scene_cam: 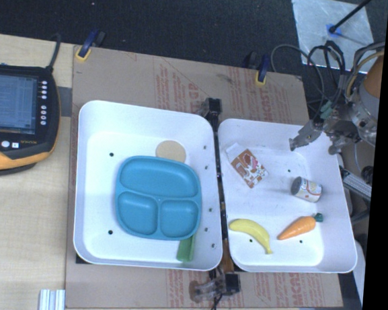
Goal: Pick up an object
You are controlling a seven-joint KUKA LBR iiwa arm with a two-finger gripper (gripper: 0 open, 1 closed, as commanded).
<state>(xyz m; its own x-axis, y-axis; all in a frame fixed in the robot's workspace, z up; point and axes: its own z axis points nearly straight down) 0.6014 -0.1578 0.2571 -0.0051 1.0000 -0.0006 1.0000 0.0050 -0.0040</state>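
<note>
The arm enters at two o'clock; its gripper [319, 137] hangs with both fingers spread, holding nothing.

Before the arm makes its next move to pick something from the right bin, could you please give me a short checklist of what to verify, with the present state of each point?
1. End effector is over the right white bin: ok, at its upper right corner.
2. End effector carries nothing: ok, nothing shows between its two spread fingers.
3. Small grey can is free to grasp: ok, it lies on its side, apart from other things.
4. Orange toy carrot and yellow toy banana are apart: ok, a gap shows.
5. Flat printed packet is liftable: cannot tell, it lies flat.
6. Height above the bin floor: cannot tell.
</note>
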